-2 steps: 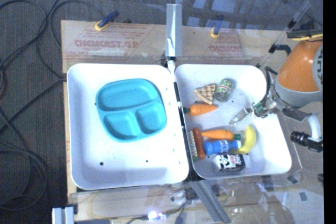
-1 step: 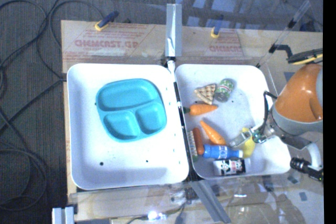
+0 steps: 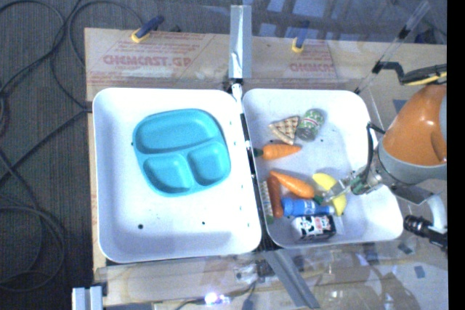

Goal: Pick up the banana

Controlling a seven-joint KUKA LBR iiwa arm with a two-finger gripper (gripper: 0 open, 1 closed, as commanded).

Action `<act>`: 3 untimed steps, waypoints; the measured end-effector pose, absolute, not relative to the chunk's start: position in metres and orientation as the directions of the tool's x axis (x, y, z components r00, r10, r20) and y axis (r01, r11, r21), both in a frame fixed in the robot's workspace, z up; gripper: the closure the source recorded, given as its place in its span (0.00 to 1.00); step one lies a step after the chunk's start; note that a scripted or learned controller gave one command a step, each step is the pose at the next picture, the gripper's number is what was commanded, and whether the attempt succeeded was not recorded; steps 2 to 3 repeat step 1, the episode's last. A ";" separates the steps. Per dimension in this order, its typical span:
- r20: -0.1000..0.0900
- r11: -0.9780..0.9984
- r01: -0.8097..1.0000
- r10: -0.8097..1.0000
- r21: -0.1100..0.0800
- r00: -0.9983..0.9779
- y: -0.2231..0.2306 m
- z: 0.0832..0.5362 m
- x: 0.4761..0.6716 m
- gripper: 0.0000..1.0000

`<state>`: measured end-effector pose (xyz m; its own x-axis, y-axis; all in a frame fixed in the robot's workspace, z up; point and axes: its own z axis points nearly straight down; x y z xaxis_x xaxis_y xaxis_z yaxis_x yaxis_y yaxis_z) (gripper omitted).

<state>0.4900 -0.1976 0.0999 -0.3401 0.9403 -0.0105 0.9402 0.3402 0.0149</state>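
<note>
I am reaching in from the right side of the bench, my grey arm [image 3: 418, 145] with its orange band hanging over the right edge of the right bin [image 3: 367, 225]. My gripper [image 3: 341, 190] is sitting low inside that bin, right at the banana [image 3: 328, 189], which is lying in the lower middle of the bin, a yellow piece partly covered by my fingertips. The tips are touching or just over its right end, but they are too small and blurred for me to tell how far apart they are standing, or whether the banana is actually between them.

Just to the left of the banana, an orange carrot [image 3: 292, 184] is lying at a slant, and another carrot [image 3: 280, 151] is resting above it, nearer the bin's middle. A blue bottle [image 3: 305, 207] is lying just below the banana, with a black and white can [image 3: 316, 226] beneath that. A waffle wedge [image 3: 286, 128] and a small tin [image 3: 312, 123] are sitting side by side near the top of the bin.

The left bin [image 3: 116, 229] is holding a blue divided plate [image 3: 182, 150], well apart from where I am working.
</note>
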 end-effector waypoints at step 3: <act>0.000 0.235 0.972 0.972 -0.001 -0.235 -0.112 0.178 0.533 1.00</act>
